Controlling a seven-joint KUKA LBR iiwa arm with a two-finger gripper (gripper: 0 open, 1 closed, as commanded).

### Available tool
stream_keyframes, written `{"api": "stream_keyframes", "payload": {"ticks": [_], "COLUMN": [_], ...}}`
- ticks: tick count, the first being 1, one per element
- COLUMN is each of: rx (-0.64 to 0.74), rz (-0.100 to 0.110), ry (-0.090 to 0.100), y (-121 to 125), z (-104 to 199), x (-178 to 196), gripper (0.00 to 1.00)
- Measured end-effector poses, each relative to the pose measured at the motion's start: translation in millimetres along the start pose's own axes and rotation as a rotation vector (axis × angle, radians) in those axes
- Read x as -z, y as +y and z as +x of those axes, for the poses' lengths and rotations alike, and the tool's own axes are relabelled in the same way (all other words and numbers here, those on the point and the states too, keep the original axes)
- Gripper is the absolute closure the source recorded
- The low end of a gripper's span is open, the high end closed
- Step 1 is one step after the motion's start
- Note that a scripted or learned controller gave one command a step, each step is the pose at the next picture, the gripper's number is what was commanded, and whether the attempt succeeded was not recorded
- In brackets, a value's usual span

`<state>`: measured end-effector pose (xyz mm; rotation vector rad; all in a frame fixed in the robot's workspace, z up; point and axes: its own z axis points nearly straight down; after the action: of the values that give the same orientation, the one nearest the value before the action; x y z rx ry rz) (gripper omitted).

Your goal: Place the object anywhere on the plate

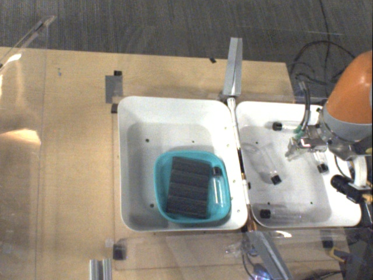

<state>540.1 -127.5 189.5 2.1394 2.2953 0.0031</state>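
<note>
A teal plate lies in the left white bin, toward its front. A dark ribbed block rests on the plate. Beside the block, along the plate's right side, lies a clear bottle with a black cap. My gripper hangs over the right bin, near its right half, above the bin floor. A clear bottle with a black cap lies just left of and below the gripper, apart from it.
Several black-capped clear bottles lie in the right bin: one near the back, one at the front, one by the arm. The grey arm with its orange band covers the bin's right side. A metal post stands behind the bins.
</note>
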Motion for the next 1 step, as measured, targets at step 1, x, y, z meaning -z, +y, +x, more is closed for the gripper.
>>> {"api": "stream_keyframes", "payload": {"ticks": [1], "rx": [0.073], "rz": [-0.005], "ry": [0.000], "y": [36.9], "z": [23.2], "x": [16.1], "gripper": [1.00]}}
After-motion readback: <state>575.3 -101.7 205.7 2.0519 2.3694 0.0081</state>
